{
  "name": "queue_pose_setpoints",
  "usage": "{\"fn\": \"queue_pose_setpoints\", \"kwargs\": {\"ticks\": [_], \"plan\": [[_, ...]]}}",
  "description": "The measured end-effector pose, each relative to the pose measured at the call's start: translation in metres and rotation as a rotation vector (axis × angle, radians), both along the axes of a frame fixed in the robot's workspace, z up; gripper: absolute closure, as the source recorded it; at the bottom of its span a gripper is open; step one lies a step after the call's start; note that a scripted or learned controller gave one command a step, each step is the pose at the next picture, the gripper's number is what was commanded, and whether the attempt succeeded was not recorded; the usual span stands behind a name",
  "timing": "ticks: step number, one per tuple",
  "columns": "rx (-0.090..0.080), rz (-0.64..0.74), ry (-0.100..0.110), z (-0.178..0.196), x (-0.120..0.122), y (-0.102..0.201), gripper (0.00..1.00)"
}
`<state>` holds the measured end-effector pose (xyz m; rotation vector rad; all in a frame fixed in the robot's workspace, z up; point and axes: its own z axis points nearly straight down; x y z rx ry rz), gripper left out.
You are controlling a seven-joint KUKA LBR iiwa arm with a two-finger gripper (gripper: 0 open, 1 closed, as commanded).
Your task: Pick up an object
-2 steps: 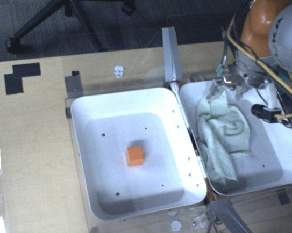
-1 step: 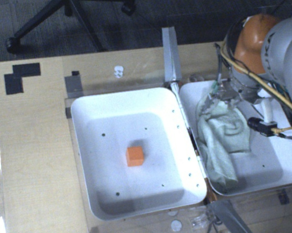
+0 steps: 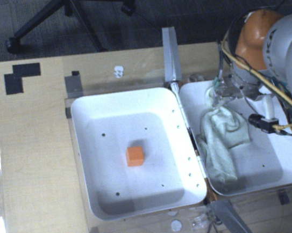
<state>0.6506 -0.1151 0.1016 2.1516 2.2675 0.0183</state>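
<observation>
A small orange cube [image 3: 135, 156] lies near the middle of the left bin [image 3: 101, 201]. A crumpled pale grey-green cloth [image 3: 221, 139] lies in the left half of the right bin [image 3: 290, 170], stretching from its far side down toward its near wall. My gripper [image 3: 220, 93] hangs over the far left part of the right bin, right at the cloth's upper end. A fold of the cloth rises toward it, and the view does not tell whether it is gripped. The grey arm with its orange band [image 3: 254, 37] comes in from the upper right.
A metal divider post [image 3: 170, 55] stands behind the gap between the bins. Cables and a black connector [image 3: 260, 121] hang from the wrist over the right bin. A chair base [image 3: 73, 10] sits on the floor behind the bench.
</observation>
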Motion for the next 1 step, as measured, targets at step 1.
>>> {"fn": "queue_pose_setpoints", "kwargs": {"ticks": [1], "plan": [[0.000,0.002,-0.004,0.0107,0.0016,0.0012,1.00]]}}
